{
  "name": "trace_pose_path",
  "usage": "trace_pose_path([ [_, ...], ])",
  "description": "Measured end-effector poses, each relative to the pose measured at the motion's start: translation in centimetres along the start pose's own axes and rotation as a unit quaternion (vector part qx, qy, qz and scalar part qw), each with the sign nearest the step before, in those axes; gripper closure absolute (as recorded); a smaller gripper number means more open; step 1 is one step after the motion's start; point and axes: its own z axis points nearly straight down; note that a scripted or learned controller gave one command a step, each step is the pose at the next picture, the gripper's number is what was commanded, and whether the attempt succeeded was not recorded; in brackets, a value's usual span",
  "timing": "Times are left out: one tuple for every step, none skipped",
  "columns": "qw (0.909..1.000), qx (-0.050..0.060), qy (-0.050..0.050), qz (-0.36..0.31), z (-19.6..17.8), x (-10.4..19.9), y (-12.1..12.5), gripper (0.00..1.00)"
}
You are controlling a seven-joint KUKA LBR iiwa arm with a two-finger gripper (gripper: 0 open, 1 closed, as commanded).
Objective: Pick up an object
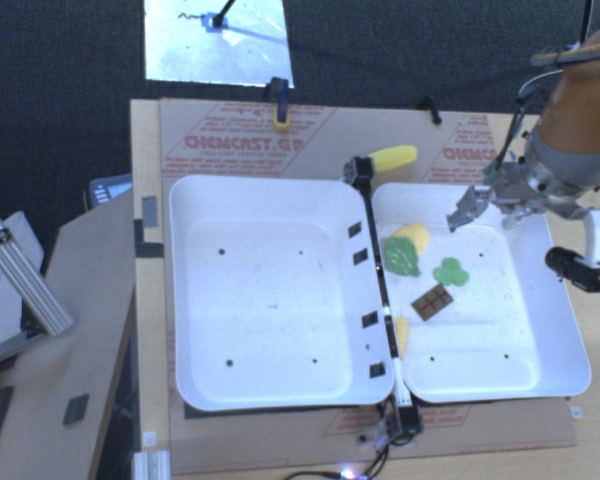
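Green piece [450, 272] in right bin [540, 368], below-left of jaws [470, 211].

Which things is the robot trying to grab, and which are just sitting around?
For the job:
gripper
yellow piece
green leaf
small green piece
brown block
right bin

Just lying about:
left bin
yellow handle
clamp
silver sheet

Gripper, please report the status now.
Gripper above right bin, holding nothing. Green piece, brown block lying below it. Nothing blocking.
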Motion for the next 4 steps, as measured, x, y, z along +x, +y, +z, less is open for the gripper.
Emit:
trace_pose_path([
  [1.0,0.003,0.0,0.003,15.1,-3.2,-3.4,0.0],
  [1.0,-0.002,0.0,-0.003,14.3,0.4,1.8,0.0],
  [1.0,-0.003,0.0,-0.003,14.2,3.6,6.3,0.0],
  [1.0,-0.004,-0.002,-0.002,13.1,3.3,6.2,1.0],
])
